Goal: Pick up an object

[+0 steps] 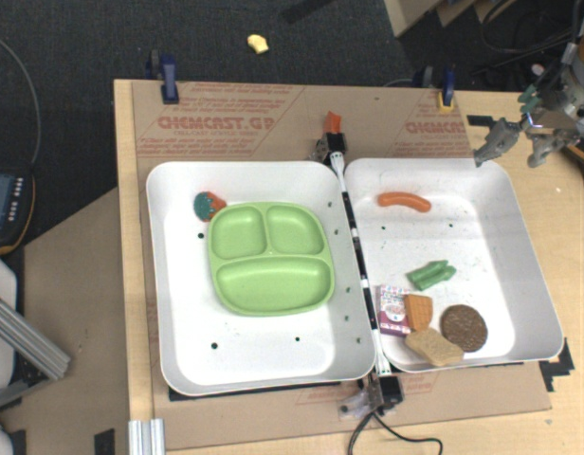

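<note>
Hovering at the upper right of the camera view, your pincer [508, 145] is sitting outside the far right corner of the right bin [520, 254], and its two fingers are looking splayed apart with nothing between them, so you are working with a released, unloaded tool. No candidate is sitting under it yet. Your possible targets are all lying in that right bin: an orange sausage [404, 201] is resting alone near the far wall, a green piece [430, 274] is lying mid-bin, and a tight cluster is crowding the near left corner, where a small printed packet [393, 311], an orange wedge [419, 310], a tan block [433, 348] and a brown disc [464, 327] are touching or nearly touching one another. In the left bin [178, 282] a green divided plate [269, 257] is taking up the middle, with a small red and green item [209, 205] just beside its far left corner. You are risking most if you send the arm to the cluster: fingers closing there are likely to push neighbours aside or wedge against two pieces at once. The sausage is looking the safer pick, though it is round and may roll away from closing fingers. The green piece is lying low, so a shallow descent may close over it.
</note>
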